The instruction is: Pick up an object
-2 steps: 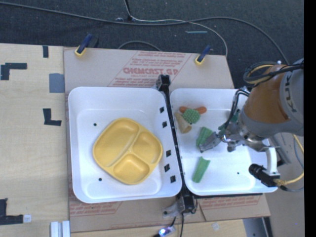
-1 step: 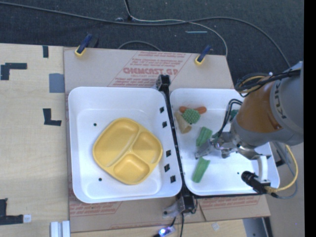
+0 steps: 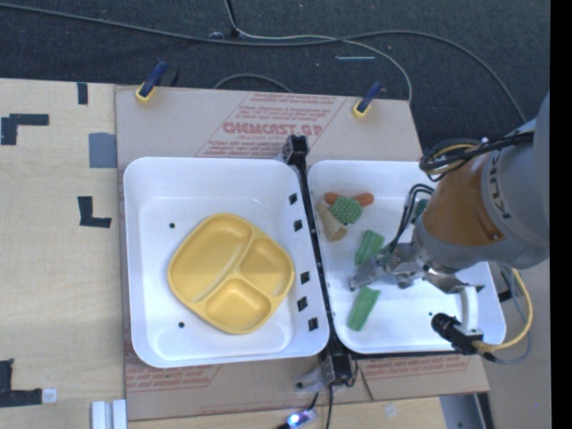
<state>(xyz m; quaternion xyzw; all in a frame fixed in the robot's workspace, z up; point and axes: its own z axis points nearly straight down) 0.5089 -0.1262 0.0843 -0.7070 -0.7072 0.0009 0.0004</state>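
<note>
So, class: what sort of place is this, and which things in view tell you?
Probably a robotics lab test bench: a grey robot arm reaches over two white bins, clamps pin a cardboard sheet, and loose cables trail across the floor.

Table with cardboard sheet and two bins

A light wooden table (image 3: 54,239) carries a brown cardboard sheet (image 3: 259,123), clamped at its far edge; two white bins (image 3: 143,239) sit side by side on it.

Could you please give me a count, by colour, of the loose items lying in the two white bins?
Yellow: 1, the divided plate
Green: 3, spiky piece, upper block, lower block
Orange: 1, carrot-like piece
Tan: 1, wedge
Total: 6
</note>
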